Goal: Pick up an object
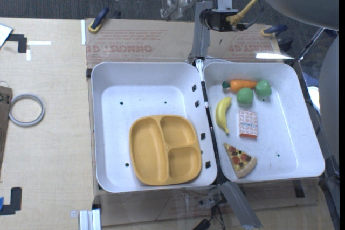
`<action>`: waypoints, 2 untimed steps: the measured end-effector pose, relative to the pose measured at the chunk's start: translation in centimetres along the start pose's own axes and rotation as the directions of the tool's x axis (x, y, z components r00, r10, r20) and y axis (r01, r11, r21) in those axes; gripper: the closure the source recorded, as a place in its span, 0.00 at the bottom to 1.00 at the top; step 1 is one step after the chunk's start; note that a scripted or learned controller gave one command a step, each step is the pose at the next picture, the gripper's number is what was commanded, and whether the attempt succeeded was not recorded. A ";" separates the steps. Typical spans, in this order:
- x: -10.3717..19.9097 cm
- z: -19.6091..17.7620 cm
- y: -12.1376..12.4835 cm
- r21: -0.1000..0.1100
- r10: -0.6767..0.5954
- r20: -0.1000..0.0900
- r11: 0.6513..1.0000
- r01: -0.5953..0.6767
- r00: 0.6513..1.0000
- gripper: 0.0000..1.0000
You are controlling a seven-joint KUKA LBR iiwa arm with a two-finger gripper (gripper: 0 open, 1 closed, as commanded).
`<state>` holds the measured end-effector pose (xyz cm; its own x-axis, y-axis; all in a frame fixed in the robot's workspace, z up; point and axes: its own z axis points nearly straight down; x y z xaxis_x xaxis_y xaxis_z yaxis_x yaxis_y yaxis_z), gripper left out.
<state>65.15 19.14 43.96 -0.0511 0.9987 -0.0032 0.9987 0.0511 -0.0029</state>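
Objects for picking sit in the right-hand white plastic bin [310, 132], right of centre in the frame, none of them lifted yet.

Starting at the far left, a grey ring of tape [24, 110] lies flat on the pale wooden counter [48, 169], well apart from the bins and likely just left there. Next comes the left white shallow bin [105, 126], whose smooth floor bears a yellow plastic tray with three compartments [164, 149], low and round-cornered, sitting toward the bin's lower right; it looks placed as a drop-off dish.

Across the seam between the bins, the right bin holds a loose cluster toward its left half. A yellow curved toy banana [222, 114] lies lengthwise nearest the shared wall. Below it a wedge-shaped toy pizza slice [240, 159] rests near the lower rim. Just beside the banana sits a small white and orange printed carton [248, 124], flat on a broad face. Above it are a green round toy fruit [245, 95], an orange tapered toy carrot [242, 84] and a second, paler green ball [263, 88], near one another. All look like glossy moulded plastic, spaced enough to allow a grasp.

At the top centre, above the bins' far rims, hangs the metal claw [177, 0]; I cannot tell how it is set.
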 end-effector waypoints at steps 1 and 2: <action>-2.3 0.0 0.7 0.000 -0.494 -0.001 0.869 0.494 0.869 1.00; -2.8 1.0 0.7 -0.001 -0.572 0.000 0.821 0.572 0.821 1.00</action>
<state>65.99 16.40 42.93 -0.6128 0.7903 -0.0009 0.7903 0.6128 -0.0028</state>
